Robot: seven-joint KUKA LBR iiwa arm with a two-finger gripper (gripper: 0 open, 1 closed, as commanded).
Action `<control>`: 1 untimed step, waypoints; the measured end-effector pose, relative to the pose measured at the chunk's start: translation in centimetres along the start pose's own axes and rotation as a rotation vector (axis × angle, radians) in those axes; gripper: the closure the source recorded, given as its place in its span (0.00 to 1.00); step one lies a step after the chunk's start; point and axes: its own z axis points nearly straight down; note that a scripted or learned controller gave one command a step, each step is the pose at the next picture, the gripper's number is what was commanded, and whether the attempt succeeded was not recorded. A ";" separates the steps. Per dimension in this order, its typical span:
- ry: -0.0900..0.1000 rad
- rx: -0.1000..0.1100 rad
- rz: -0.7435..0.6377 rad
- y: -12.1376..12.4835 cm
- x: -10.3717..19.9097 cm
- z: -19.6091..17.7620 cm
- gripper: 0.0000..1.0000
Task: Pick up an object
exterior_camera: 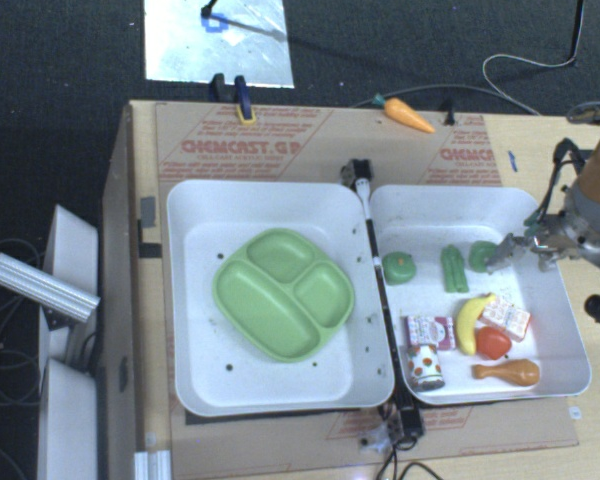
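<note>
One gripper [507, 255] hangs at the right bin's [555, 298] upper right; whether it is parted or closed cannot be told. Touching or just left of its tip lies a green block [481, 255], with a green stick [453, 268] further left, long axis running toward and away from the camera. Judgement: the block is the nearest candidate.

Two white bins [280, 193] [450, 200] — one green divided plate [283, 293], one banana [469, 321], one tomato [493, 343], one drumstick [507, 372], two cans [427, 330] [424, 366] — one carrot [408, 114], upper right.
</note>
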 end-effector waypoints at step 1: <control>0.001 -0.001 -0.003 7.0 0.8 7.9 0.00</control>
